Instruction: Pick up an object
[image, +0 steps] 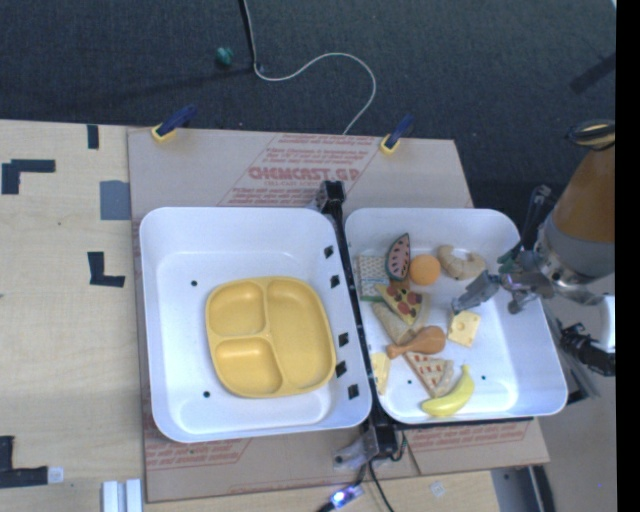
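Approach step: the gripper (492, 288) hangs over the right bin (520, 385), nothing between its fingers.

Its two fingers stand apart, one reaching toward 9 o'clock above the cheese wedge (463, 327), the other near the bin's 3 o'clock wall. The pick is judged not yet made; the next move calls for settling on one piece and coming down with the fingers either side of it. The toy food crowds the bin's 9 o'clock half: an orange (425, 270), a watermelon slice (398, 256), a drumstick (420, 343), and a yellow banana (448, 395) at 6 o'clock. The cheese wedge, pale yellow and small, lies nearest.
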